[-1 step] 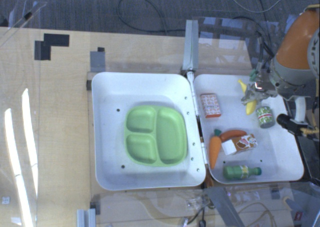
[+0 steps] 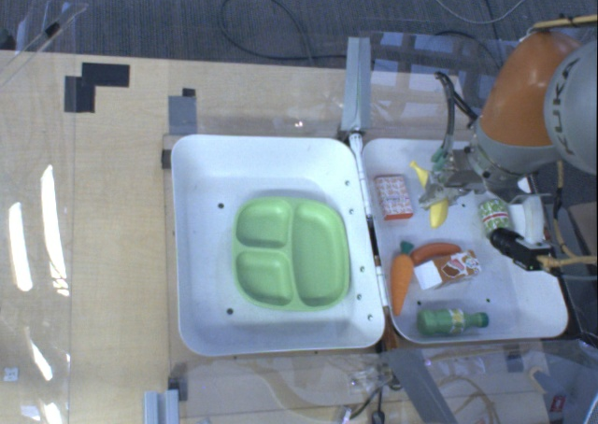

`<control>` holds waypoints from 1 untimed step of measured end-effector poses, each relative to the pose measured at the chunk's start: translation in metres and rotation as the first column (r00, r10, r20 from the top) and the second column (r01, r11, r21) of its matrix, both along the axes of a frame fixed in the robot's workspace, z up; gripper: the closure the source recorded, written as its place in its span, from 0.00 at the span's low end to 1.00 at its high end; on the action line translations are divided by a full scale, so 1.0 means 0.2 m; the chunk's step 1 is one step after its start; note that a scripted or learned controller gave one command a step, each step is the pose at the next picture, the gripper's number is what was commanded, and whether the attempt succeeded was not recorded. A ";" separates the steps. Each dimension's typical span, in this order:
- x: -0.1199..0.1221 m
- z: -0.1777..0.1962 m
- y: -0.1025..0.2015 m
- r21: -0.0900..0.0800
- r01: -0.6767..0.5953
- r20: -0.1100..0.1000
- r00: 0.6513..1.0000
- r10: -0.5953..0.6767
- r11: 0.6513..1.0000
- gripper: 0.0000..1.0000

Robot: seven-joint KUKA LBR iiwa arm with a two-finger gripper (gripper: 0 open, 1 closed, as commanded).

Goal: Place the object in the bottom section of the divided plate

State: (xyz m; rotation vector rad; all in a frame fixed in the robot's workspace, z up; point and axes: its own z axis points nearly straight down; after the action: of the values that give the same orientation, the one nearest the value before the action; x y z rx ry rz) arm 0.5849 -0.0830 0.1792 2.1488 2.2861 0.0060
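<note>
A green divided plate (image 2: 291, 251) lies in the left white bin (image 2: 201, 310), its three sections bare. Toy food lies in the right bin (image 2: 547, 315): a yellow banana (image 2: 436, 213), a red-and-white box (image 2: 393, 197), an orange carrot (image 2: 401, 280), a sausage with a label (image 2: 445, 263), a green bottle (image 2: 450, 321) and a small green-labelled can (image 2: 494, 216). My gripper (image 2: 443, 181) hangs low over the right bin, directly above the banana, its metal fingers around the banana's upper end. Whether they grip it is hidden by the wrist.
A metal divider (image 2: 356, 86) runs between the bins at the back. Black cables (image 2: 271, 25) lie on the grey floor beyond the bench. A black fitting (image 2: 516, 249) sticks out over the right bin's right side.
</note>
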 end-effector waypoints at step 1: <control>-0.08 0.03 0.37 0.000 -0.166 0.000 0.986 0.166 0.986 1.00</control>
State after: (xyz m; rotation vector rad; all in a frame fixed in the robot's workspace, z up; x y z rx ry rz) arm 0.5684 -0.0091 0.1857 1.9505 2.4577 0.0065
